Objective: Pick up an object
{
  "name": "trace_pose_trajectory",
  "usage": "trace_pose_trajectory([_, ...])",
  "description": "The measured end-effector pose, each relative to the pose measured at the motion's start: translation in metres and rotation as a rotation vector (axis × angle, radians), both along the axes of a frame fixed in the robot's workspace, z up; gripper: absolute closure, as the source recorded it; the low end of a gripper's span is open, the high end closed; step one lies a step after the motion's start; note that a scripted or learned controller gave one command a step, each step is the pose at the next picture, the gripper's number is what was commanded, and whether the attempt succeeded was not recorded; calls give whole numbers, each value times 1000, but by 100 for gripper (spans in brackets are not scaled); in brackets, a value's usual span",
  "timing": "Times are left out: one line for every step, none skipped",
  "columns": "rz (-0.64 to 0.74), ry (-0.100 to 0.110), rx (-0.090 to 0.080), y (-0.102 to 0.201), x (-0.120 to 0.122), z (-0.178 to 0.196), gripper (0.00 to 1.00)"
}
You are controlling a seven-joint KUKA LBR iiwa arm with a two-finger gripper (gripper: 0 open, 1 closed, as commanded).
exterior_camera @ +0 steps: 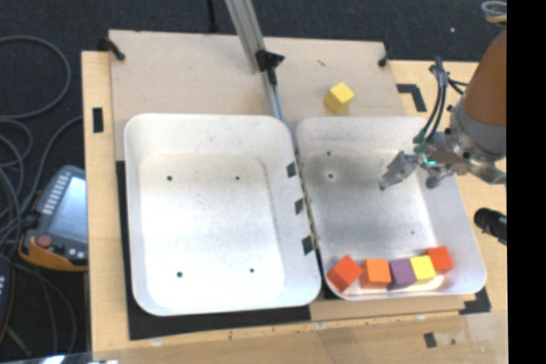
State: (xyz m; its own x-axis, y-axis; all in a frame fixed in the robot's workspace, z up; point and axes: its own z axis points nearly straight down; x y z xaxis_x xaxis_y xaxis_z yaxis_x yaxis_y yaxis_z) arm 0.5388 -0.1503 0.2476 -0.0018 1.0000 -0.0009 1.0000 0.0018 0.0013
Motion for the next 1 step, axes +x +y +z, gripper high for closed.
trace_pose_trajectory([9, -8, 3, 115, -42, 104, 0])
